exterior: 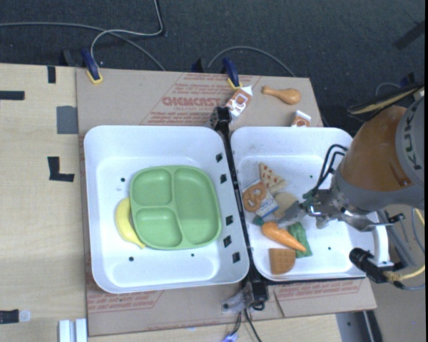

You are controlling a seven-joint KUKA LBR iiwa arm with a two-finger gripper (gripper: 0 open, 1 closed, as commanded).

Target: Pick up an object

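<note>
1. reach step: the gripper [298, 212] hangs low in the right bin [321, 140], lower right of the frame, beside the carrot [283, 236].
2. whether the claw is apart or together, i cannot tell.
3. next: settle squarely over the carrot, clamp, lift.

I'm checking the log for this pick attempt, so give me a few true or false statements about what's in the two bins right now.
1. The green plate lies in the left bin. True.
2. The banana sits in the right bin. False: it lies beside the plate in the left bin.
3. The carrot lies in the right bin. True.
4. The gripper hovers over the left bin. False: it is over the right bin.
</note>
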